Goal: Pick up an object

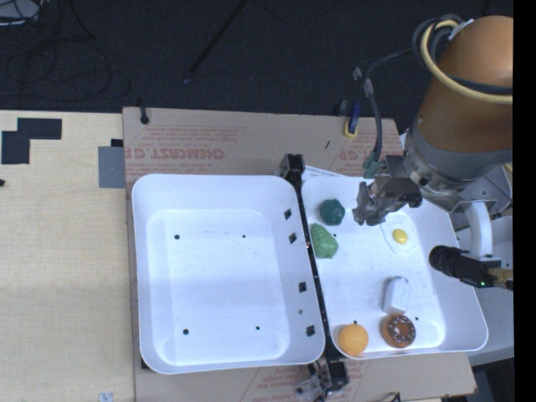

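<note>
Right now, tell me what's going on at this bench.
The arm reaches in over the right bin, its gripper hanging above the bin floor with nothing visibly held. Near it lie a dark green object, a light green one and a fried egg. An orange ball, a donut and a white piece sit nearer the front.

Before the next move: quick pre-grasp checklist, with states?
1. Objects within the right bin: ok; dark green piece, light green piece, fried egg, white block, orange ball, donut.
2. Gripper over that bin: ok.
3. Object between fingers: not ok, none visible.
4. Target under gripper: cannot tell; it hangs between dark green piece and fried egg.
5. Finger opening: cannot tell.
</note>
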Controlling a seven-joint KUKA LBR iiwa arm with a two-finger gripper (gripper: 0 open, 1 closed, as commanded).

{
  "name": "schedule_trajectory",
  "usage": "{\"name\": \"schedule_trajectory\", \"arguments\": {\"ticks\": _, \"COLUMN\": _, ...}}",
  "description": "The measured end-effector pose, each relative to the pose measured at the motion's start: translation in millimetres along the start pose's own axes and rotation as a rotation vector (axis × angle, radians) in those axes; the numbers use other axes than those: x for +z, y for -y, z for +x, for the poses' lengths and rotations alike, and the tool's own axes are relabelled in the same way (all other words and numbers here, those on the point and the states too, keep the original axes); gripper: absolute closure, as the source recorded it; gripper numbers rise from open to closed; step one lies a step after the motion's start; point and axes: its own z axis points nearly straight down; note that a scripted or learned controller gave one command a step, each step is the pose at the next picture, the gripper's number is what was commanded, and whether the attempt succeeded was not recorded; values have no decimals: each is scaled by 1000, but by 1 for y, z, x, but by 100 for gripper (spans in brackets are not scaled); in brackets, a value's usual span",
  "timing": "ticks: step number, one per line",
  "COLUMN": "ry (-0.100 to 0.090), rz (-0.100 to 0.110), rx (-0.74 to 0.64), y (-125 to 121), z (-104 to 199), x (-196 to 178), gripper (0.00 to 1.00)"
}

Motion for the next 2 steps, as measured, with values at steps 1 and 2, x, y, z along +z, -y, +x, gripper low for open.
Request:
{"name": "schedule_trajectory", "arguments": {"ticks": 1, "ry": -1, "rz": 15, "rx": -1, "y": 38, "z": 69, "x": 60, "gripper": 100}}
{"name": "schedule_trajectory", "arguments": {"ticks": 2, "ry": 0, "rz": 0, "rx": 3, "y": 38, "z": 61, "x": -12, "gripper": 100}}
